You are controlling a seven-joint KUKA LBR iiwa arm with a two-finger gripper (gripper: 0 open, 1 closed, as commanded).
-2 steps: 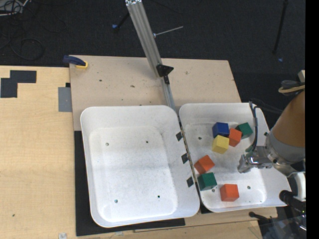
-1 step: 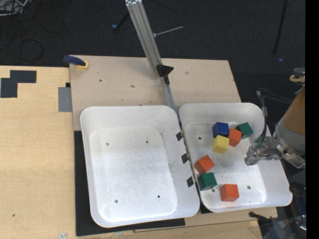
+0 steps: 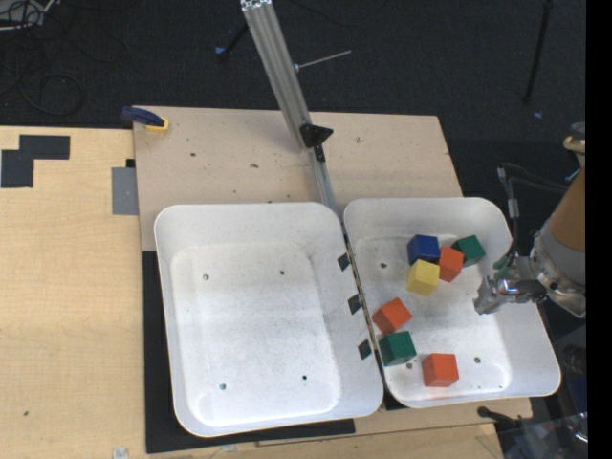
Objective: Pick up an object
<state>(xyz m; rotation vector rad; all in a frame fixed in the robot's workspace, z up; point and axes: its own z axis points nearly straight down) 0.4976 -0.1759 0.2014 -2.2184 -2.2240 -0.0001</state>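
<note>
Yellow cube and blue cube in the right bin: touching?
Touching. The camera view shows the yellow cube directly against the blue cube's lower edge, with no white bin floor between them.

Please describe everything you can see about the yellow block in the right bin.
The yellow block is a small cube of plain, matte colour, looking like painted wood or foam. It lies on the floor of the right bin, in its upper middle, slightly rotated. The blue block touches it from behind, and an orange block touches its right side. The gripper is apart from it, further right.
</note>
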